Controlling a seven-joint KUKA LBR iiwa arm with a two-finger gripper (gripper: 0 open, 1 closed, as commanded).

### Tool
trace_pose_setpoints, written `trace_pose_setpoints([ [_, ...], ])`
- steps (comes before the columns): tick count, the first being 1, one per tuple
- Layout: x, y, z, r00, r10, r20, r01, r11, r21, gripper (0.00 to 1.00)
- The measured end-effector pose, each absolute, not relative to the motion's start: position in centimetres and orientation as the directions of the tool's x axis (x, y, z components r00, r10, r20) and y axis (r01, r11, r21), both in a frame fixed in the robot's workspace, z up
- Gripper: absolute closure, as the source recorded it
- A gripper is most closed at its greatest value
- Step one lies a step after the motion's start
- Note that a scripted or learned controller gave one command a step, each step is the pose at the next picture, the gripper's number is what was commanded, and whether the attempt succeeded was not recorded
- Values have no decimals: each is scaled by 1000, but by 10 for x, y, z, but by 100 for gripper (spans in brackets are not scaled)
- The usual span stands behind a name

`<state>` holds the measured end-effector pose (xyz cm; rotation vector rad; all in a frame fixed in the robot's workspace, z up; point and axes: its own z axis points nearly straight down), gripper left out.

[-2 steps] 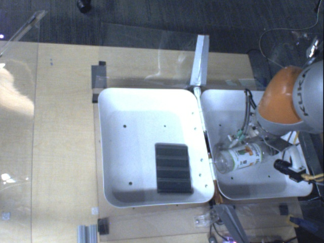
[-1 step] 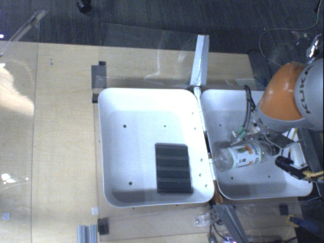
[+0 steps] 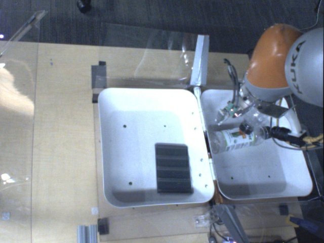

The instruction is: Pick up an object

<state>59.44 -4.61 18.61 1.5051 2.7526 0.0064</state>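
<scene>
In the right bin point(image 3: 263, 178), the jaws point(image 3: 234, 116) hang over a clear bottle point(image 3: 237, 138), their state unclear, so reaching seems underway and gripping it comes next.

the arm point(image 3: 283, 59) runs off the frame's right edge and covers the far right corner of the right bin point(image 3: 263, 181). its hand point(image 3: 238, 118) blurs into cables and clear plastic, its tips too indistinct to read. a pale bottle-like object point(image 3: 238, 139) beneath it stays partly hidden, label illegible.
</scene>
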Motion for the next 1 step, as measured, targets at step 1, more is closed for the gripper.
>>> trace_pose_setpoints([
  [1, 594, -46, 186, -540, 842, -2, 842, 540, 5, 0],
])
